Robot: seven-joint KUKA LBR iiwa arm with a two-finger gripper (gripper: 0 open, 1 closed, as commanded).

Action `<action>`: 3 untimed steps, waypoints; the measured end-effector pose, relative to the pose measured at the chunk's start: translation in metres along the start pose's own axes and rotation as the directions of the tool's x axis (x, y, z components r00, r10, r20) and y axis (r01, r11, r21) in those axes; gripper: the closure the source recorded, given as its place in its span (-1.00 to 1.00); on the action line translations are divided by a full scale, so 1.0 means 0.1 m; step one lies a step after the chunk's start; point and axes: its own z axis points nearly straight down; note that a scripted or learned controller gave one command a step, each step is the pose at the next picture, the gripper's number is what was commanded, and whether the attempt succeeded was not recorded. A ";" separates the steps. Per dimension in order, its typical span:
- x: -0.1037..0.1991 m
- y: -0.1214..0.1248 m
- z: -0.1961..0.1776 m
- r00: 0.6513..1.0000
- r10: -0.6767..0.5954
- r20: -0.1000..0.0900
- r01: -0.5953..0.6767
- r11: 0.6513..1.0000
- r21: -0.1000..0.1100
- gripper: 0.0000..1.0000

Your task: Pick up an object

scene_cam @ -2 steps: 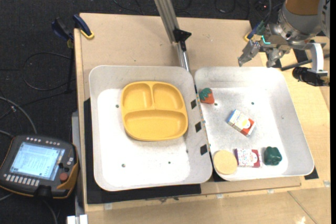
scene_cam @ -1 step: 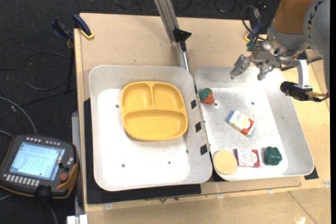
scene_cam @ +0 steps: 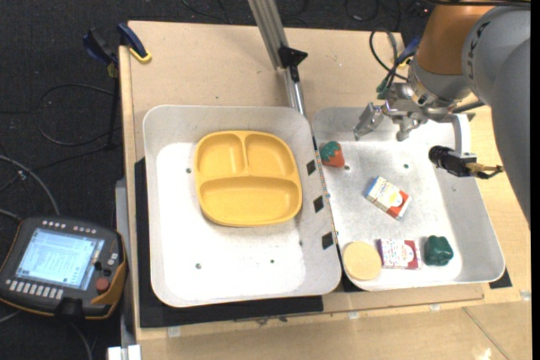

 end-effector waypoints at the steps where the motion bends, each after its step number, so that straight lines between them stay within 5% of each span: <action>1: 0.01 -0.01 0.51 1.000 0.000 0.000 0.000 1.000 0.000 -1.00; 2: 0.01 0.01 0.37 1.000 0.000 0.002 0.000 1.000 -0.007 1.00; 3: 0.06 0.03 -0.07 1.000 0.000 0.001 0.000 1.000 -0.012 1.00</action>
